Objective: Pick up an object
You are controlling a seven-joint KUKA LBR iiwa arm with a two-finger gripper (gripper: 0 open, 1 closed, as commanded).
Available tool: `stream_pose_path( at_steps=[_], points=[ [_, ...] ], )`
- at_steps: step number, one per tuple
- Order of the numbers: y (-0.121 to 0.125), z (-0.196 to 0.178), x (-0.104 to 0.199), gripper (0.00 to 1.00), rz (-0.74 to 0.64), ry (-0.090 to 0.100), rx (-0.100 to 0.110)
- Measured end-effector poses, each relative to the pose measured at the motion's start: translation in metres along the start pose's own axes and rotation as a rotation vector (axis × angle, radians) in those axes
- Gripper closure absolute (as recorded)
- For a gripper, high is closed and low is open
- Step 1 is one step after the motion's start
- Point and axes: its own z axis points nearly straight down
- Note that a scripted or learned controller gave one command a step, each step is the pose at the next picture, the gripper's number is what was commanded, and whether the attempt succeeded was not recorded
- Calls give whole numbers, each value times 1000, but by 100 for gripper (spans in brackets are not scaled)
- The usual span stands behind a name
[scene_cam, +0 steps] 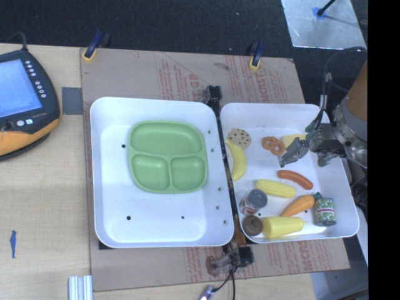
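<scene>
The right bin [284,110] holds several toy foods: a cookie [238,137], a banana [237,160], a pretzel [272,144], a yellow wedge [292,140], a red sausage [295,179], a corn cob [275,188], a carrot [297,205], a green can [324,209] and a yellow cylinder [282,227]. My gripper [309,155] hangs over the bin's right half, just above the sausage and beside the yellow wedge. Its two dark fingers stand apart and open, with nothing between them.
The left bin [106,217] holds a green divided plate [169,156]. A brown disc [252,224] and a grey round toy [255,199] lie near the right bin's front left. A teach pendant [25,102] rests at the bench's far left.
</scene>
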Motion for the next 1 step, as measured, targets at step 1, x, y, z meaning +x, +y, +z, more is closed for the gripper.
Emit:
stream_pose_path(
  at_steps=[1],
  points=[
    [29,130,-8,0,0,0,3]
  ],
)
